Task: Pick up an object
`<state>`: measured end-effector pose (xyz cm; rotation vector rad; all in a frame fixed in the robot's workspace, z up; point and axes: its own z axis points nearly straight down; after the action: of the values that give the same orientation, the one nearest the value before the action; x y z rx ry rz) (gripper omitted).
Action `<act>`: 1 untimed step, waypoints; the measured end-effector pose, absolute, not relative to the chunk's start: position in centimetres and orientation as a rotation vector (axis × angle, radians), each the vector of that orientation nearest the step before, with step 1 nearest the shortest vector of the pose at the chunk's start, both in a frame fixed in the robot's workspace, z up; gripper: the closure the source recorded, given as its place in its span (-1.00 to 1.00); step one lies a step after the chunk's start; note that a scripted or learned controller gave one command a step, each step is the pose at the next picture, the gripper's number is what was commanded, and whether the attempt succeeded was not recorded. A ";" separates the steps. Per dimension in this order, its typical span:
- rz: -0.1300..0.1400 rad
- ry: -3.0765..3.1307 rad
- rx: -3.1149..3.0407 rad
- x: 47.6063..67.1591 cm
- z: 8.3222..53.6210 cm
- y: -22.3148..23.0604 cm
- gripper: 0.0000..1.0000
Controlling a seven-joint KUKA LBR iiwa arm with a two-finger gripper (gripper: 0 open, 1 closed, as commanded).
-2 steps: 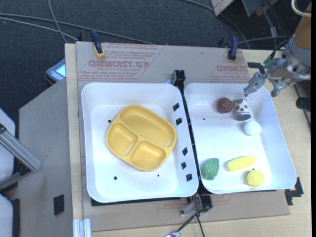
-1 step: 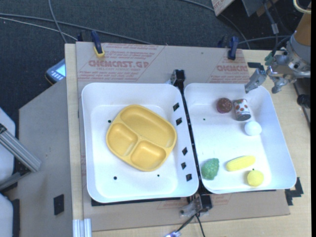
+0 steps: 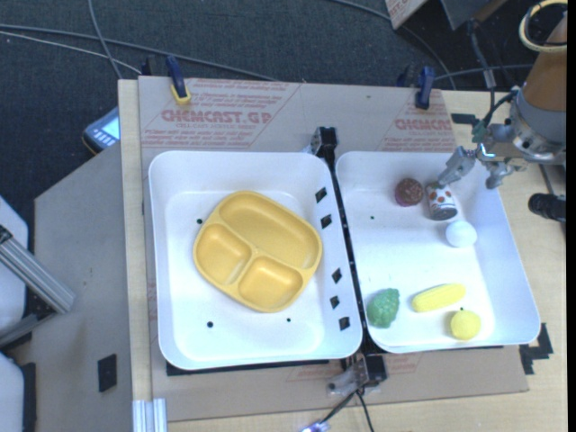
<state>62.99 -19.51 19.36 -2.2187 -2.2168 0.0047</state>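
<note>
Right bin (image 3: 513,268), front edge, nearest the camera: green broccoli-like piece (image 3: 384,306) at the front left corner; yellow corn-shaped piece (image 3: 438,297) lying on its side just beside it; yellow lemon-like ball (image 3: 465,325) near the front right. Middle of the same bin: white ball (image 3: 461,234). Rear of the same bin: brown round object (image 3: 409,192), and just to its right a small red-and-white cup-like object (image 3: 442,204), tilted.

Left bin (image 3: 171,268): one yellow compartment plate (image 3: 257,249), three sections, lying flat near the centre and turned at an angle to the bin walls.

Counter (image 3: 225,106): brown board with red lettering under both bins, held at its rear edge by two blue clamps (image 3: 177,79). Black clips run along the seam between the bins.

End effector (image 3: 475,165): over the rear right corner of the right bin, two fingers spread apart and pointing down and to the left; nothing lies between them. One fingertip (image 3: 447,176) is just above the red-and-white cup-like object; contact cannot be told.

Arm (image 3: 544,106): enters from the right, orange band above the wrist, wrist angled down toward the bin's rear.
</note>
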 end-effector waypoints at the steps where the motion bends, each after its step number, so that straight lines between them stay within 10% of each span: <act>1: 0.005 -2.217 -2.217 62.9 13.1 -19.9 -1.00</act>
<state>62.91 -19.88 13.09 -2.2166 -2.2170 0.0054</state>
